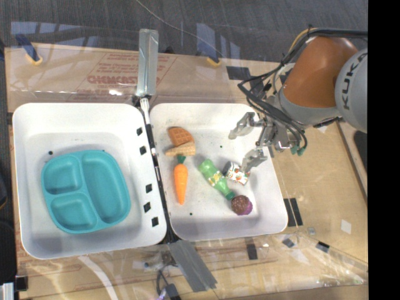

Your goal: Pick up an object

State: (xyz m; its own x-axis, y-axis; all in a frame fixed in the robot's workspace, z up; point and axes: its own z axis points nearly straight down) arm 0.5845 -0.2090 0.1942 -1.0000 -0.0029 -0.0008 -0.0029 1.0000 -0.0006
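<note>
From the camera above the desk (325, 230), two white bins sit side by side across the middle of the frame. The left bin (25, 167) holds a teal divided plate (85, 190) (three compartments, lying flat) at its centre. The right bin (275, 211) carries the loose objects: a brown waffle-like piece (180, 140) at its upper left, an orange carrot (180, 181) just below it with its green top pointing up-frame, a green bottle (215, 178) lying at a slant near the middle, a small white and red carton (237, 174) just beside the bottle's right side, and a dark purple round fruit (242, 205) near the bottle's lower end.

The arm (325, 80) comes in from the upper right of the frame, and its tool (248, 144) hangs over the right part of the right bin with the fingers spread wide, nothing between them. The lower finger (254, 159) sits just up and right of the carton; whether it touches is unclear.
</note>
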